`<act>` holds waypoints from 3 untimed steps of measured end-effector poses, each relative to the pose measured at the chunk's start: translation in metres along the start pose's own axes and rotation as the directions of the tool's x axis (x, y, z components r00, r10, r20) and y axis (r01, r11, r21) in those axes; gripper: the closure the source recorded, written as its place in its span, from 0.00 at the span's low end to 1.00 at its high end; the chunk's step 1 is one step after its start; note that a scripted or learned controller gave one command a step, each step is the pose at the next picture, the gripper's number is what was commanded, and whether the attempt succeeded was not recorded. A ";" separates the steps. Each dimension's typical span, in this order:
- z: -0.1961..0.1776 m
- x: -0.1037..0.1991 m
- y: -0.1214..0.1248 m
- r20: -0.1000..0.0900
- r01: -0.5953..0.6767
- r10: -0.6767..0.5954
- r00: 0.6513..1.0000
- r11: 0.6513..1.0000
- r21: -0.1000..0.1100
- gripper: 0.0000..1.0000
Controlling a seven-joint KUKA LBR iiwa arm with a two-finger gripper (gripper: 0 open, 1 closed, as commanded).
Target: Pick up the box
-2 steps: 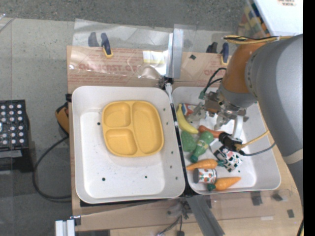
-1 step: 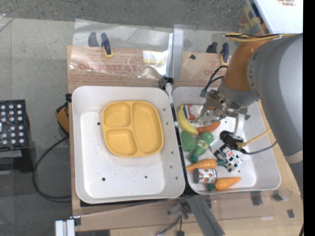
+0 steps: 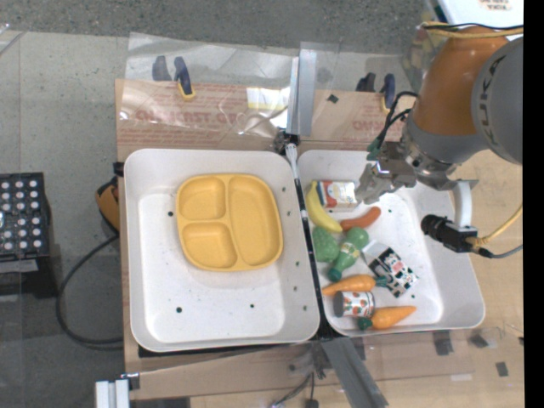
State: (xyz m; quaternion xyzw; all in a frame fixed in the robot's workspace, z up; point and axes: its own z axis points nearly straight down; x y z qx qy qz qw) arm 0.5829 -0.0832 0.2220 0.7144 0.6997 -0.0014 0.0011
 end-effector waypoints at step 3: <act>0.111 -0.004 0.039 -0.005 0.086 -0.086 0.996 0.996 0.002 1.00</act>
